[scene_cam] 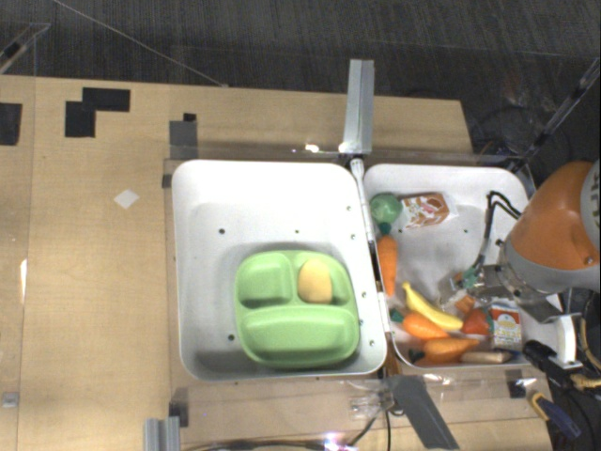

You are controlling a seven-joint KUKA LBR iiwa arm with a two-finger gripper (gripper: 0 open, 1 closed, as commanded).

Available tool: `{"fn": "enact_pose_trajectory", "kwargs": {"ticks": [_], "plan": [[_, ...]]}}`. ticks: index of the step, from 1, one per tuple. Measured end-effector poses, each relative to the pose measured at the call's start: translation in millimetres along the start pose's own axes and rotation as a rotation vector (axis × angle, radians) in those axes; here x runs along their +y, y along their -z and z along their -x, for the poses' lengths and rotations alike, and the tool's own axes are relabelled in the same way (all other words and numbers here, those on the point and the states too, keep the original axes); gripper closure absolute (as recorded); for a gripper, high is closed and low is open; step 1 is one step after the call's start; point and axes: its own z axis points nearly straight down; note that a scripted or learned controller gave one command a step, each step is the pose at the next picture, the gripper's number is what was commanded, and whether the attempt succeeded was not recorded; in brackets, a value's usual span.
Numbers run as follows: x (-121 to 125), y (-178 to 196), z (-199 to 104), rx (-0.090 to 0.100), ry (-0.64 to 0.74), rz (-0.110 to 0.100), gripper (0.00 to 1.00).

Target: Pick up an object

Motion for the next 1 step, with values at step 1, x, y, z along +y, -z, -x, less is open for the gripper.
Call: {"fn": "enact_pose_trajectory", "kwargs": {"ticks": [1], "plan": [[2.1,7.4,-0.4,0.003,0.003,-0.001,1.00]]}}
